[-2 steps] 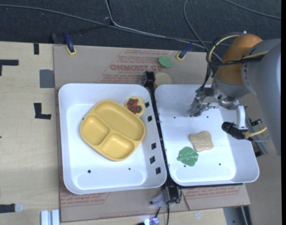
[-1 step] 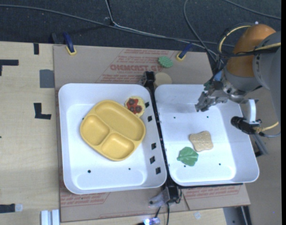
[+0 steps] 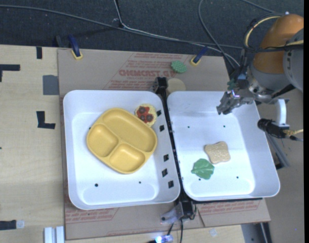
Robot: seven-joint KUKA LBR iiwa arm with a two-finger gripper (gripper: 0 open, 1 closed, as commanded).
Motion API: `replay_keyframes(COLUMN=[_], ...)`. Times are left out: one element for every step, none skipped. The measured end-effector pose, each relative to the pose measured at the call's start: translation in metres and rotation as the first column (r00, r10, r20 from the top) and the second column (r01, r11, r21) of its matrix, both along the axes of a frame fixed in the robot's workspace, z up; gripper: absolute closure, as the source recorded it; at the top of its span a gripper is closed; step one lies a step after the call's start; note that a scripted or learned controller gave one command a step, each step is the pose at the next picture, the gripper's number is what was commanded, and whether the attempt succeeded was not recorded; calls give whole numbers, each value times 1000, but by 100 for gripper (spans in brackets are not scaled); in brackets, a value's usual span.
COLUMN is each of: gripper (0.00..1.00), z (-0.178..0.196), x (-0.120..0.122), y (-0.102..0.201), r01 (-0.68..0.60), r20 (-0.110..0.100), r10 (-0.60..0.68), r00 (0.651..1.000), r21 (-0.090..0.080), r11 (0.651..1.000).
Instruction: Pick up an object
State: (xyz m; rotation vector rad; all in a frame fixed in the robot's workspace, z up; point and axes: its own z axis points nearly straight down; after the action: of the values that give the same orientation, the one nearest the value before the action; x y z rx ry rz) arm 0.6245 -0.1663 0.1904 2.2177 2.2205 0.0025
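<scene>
A: What's there to grab?
B: Right bin (image 3: 245,184) has a tan toast (image 3: 217,152) w/ a green leaf (image 3: 203,169) just beside it, both near the front. Left bin (image 3: 76,186) has a yellow tray (image 3: 122,140) and a small pizza (image 3: 145,113) touching its far corner
A: Gripper?
B: Gripper (image 3: 226,105) is over the right bin's back edge, well apart from the toast, nothing in it. Can't tell if jaws are wide or narrow, too small and dark
A: So which step?
B: Approach, I'd say, no pick yet. Next it needs to travel fwd over the toast or leaf, line up, descend, then close. Both look flat, so a low grip is probably needed
</scene>
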Motion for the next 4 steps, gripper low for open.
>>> replay_keyframes(gripper=[100, 100, 100, 100], z=[44, 35, 24, 34], x=[5, -4, -5, -2], y=[4, 56, 113, 163], r01=[-1, -4, -5, -5], r20=[0, -5, -6, -4], r10=[1, 4, 5, 5], r00=[1000, 1000, 1000, 1000], r21=[0, 2, 3, 3], r11=[1000, 1000, 1000, 1000])
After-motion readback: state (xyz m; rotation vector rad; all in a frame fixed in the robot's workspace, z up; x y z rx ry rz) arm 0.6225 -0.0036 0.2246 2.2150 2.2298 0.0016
